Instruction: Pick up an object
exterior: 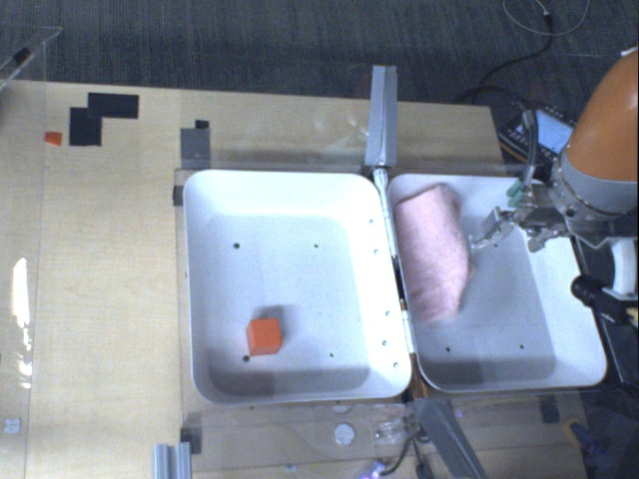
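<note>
A pink rolled cloth [431, 253] lies lengthwise along the left wall of the right bin [519, 367]. A small orange cube [265, 336] rests near the front of the left bin [290, 203]. My gripper [504, 226] hangs over the upper right part of the right bin, just to the right of the pink cloth and apart from it. Nothing is visibly held in it. The orange band of the arm [609, 118] rises behind it at the right edge.
A grey metal post [382, 118] stands behind the seam between the bins. Black blocks [100, 116] and a small orange tag [53, 139] lie on the wooden bench at the far left. Cables run at the back right.
</note>
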Robot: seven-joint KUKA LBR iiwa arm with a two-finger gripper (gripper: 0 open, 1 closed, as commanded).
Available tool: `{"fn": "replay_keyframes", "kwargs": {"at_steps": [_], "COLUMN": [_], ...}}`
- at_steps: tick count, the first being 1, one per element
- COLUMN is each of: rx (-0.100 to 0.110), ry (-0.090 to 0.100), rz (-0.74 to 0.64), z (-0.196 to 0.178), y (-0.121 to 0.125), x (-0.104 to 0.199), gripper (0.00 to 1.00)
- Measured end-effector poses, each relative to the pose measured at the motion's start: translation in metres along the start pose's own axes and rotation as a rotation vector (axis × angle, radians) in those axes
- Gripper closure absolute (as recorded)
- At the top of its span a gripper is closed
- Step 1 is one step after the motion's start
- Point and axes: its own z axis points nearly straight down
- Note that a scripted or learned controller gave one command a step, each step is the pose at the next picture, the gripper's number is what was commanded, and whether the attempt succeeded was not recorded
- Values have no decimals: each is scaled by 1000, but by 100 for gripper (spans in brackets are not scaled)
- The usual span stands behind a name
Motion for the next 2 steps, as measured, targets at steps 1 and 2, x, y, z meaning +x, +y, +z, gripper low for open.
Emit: {"fn": "replay_keyframes", "kwargs": {"at_steps": [1,2], "rx": [-1,-12], "ry": [-1,-2], "rz": [-42,-88], "z": [54,149], "y": [62,71], "x": [0,-13], "gripper": [0,0]}}
